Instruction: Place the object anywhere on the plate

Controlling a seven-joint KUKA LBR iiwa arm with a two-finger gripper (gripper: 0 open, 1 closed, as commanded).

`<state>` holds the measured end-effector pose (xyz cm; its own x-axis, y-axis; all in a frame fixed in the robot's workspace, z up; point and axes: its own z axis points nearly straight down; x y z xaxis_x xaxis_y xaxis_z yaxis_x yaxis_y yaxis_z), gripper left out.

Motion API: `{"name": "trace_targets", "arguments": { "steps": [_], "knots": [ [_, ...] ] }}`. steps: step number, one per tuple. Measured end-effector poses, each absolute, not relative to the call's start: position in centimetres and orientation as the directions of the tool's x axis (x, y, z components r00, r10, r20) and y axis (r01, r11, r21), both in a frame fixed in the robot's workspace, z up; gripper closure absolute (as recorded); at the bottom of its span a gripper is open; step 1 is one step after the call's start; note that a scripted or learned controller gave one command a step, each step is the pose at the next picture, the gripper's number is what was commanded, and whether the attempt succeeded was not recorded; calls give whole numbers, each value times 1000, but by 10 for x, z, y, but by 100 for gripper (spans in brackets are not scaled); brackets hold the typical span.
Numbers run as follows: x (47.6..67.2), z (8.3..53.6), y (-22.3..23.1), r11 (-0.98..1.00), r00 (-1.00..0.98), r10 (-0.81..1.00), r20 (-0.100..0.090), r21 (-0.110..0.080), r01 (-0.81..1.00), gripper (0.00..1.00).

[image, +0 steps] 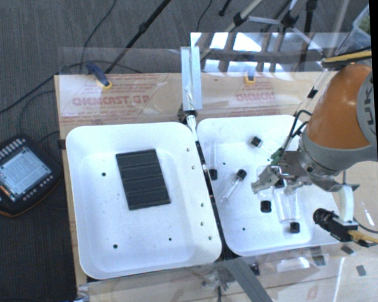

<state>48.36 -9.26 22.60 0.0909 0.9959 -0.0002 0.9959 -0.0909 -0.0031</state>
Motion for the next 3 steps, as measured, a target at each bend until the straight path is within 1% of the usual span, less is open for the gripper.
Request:
{"name": "trace_targets", "arguments": {
  "steps": [1,2,3],
  "knots": [
    [483,182,-19,-48,48,999,0,-6,999,100],
    [559,182,46,3,-3,1000,-2,-5,1000,100],
    [482,182,94,252,-252,968,1,-7,968,100]
  ]
}}
